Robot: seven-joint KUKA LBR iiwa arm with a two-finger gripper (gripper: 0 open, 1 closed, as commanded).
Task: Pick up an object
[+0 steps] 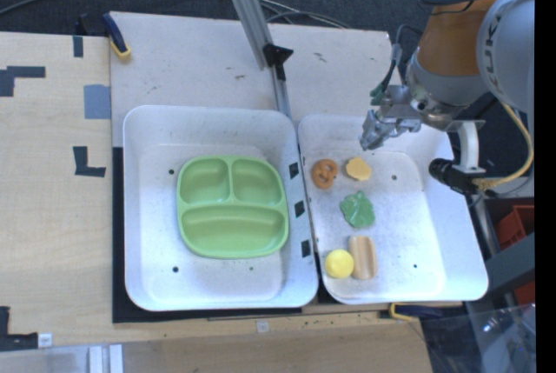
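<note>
Now gripper (373,139) above yellow pc (358,169), rt bin (452,263).

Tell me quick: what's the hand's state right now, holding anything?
Hand: cannot be told whether open or closed; nothing seen in it, poised just above the small yellow piece in the right bin.

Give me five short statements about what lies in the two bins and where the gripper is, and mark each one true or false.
1. The green divided plate lies in the left bin. True.
2. The gripper hangs above the left bin. False: it is over the far part of the right bin, near the small yellow piece.
3. The hot dog lies beside the yellow ball. True.
4. The green leafy toy sits on the divided plate. False: it lies on the floor of the right bin.
5. The orange round toy lies in the left bin. False: it is in the right bin, near the dividing wall.
</note>
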